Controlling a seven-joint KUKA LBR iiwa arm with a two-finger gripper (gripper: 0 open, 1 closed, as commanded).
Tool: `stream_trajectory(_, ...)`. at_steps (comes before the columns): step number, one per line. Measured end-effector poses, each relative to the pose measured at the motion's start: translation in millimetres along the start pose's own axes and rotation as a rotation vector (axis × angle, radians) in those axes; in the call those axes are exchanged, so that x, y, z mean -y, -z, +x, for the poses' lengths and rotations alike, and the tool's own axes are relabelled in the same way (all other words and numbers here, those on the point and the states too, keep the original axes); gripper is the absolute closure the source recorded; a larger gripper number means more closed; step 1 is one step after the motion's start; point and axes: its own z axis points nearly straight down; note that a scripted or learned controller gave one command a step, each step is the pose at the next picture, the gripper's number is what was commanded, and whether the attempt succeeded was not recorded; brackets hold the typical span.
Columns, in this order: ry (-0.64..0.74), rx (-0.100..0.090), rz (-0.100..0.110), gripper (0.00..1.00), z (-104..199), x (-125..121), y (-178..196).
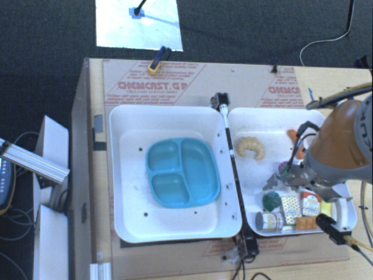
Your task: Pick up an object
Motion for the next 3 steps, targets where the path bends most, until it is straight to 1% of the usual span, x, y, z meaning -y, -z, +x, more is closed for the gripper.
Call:
stream_trajectory(1, 0.002, -0.001, 0.002, 0.00, 25, 1, -33)
stream_trajectory(2, 0.000, 0.000, 0.002, 0.00, -3, 1, -24)
stream_trajectory(3, 0.000, 0.000, 0.001, 0.00, 1, 1, -28)
